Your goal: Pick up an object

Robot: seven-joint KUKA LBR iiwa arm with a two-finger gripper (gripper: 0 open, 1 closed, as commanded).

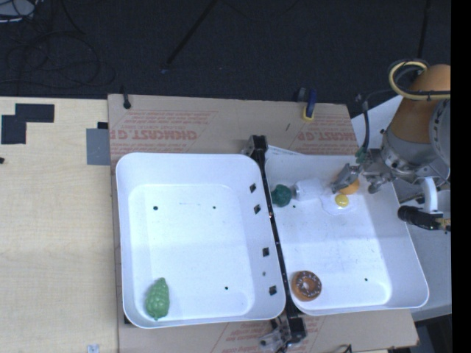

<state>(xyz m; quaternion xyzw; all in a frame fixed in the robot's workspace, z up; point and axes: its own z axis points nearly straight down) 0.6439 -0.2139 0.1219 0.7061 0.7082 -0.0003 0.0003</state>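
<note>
The gripper (346, 186) is seen at the frame's right, above the right bin (401, 271); a yellow object (342, 199) appears pinched between its fingers. Lifting is judged next.

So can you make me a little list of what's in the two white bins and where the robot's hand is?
left bin: a green bumpy toy lies in its near left corner
right bin: holds three things
far left of right bin: a dark green round thing
near left of right bin: a brown ring like a donut
far side of right bin: a yellow and white thing
gripper: just above the yellow and white thing; grip cannot be told
arm: reaches in from the right
</note>
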